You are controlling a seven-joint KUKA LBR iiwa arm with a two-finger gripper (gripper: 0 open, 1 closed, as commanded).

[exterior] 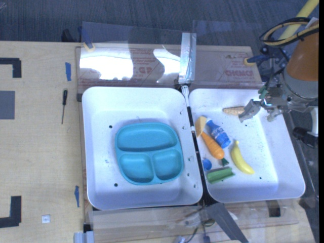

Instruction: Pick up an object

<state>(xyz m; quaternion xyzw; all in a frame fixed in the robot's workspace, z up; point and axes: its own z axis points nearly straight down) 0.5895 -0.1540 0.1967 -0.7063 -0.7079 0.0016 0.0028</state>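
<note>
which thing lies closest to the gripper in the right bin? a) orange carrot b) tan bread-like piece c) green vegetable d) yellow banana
b: the tan bread-like piece lies at the far side of the right bin, just left of the gripper, while the yellow banana, orange carrot and green vegetable lie nearer the bin's front.

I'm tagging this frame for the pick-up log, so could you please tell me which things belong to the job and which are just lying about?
Job:
hand
banana
carrot
blue bottle
green piece
bread-like piece
right bin

Lying about:
blue divided plate
left bin
screwdriver
</note>
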